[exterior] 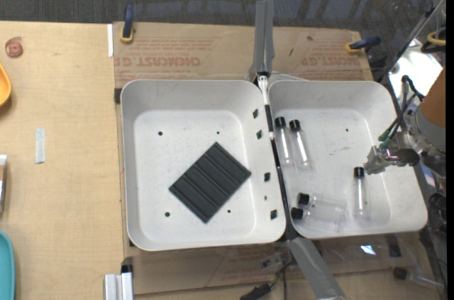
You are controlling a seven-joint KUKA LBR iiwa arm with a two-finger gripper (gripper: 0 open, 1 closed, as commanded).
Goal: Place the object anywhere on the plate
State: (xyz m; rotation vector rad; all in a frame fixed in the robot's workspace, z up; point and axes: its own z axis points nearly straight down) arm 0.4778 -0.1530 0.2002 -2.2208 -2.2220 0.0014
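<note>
The claw (pixel 374 161) hangs over a white bin (pixel 397 220), and a second bin (pixel 142 206) sits touching it on the left. Cardboard (pixel 191 54) lies behind both. A blue clamp (pixel 362 45) is just behind the claw. A pink disc (pixel 13 47) lies far left.

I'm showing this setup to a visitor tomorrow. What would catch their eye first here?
Most striking is the dark ribbed plate, lying at a slant in the middle of the left bin. Next come the clear vials with black caps scattered in the right bin. The arm's hand hovers at that bin's right side, near one upright-lying vial.
</note>
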